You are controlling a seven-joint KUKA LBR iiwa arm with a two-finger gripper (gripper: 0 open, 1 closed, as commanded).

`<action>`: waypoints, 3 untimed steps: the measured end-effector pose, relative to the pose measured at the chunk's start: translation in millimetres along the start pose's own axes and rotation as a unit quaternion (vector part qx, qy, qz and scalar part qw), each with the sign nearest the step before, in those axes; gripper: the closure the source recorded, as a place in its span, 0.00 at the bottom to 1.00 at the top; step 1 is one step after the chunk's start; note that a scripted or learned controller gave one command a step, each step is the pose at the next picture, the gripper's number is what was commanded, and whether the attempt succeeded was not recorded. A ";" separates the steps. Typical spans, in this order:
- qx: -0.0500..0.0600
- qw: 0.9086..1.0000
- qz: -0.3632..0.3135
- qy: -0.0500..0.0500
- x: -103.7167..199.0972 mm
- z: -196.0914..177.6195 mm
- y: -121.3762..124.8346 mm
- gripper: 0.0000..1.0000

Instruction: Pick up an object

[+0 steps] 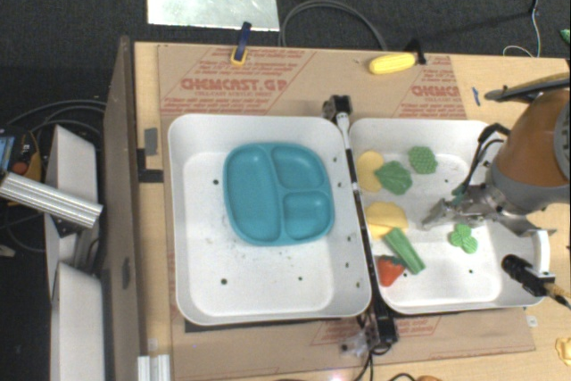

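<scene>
Brown cardboard bench (pixel 268 85) under everything. On top, 2 white bins side by side: left bin (pixel 192 192) and right bin (pixel 446 285). Grey arm with an orange band (pixel 535 147), reaching in from the right over the right bin. In the left bin, 1 big blue plate (pixel 277 192) with 3 parts. Low over the right bin, the claw (pixel 439 215), pointing left; cannot tell whether spread or pressed together. In the right bin, 7 toy foods: long green stick (pixel 406 250), yellow lump (pixel 385 215) near the claw's tip, leafy green piece (pixel 393 178), bumpy green ball (pixel 422 160), small yellow piece (pixel 368 163), red piece (pixel 388 270), and little green bit (pixel 461 236) just beside the claw.
</scene>
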State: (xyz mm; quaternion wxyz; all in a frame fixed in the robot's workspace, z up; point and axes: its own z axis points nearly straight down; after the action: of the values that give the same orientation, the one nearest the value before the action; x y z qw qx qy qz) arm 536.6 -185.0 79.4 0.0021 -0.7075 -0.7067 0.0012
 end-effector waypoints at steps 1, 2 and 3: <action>-0.001 1.000 0.001 0.000 -14.6 -4.3 -44.9 0.00; -0.011 1.000 -0.009 0.000 85.9 -108.0 29.2 0.00; -0.001 1.000 0.001 -0.002 15.6 0.0 30.2 0.00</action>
State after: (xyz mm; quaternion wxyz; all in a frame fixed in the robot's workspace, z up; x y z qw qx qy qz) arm 566.8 -169.4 79.3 -0.0001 -0.7082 -0.7060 0.0016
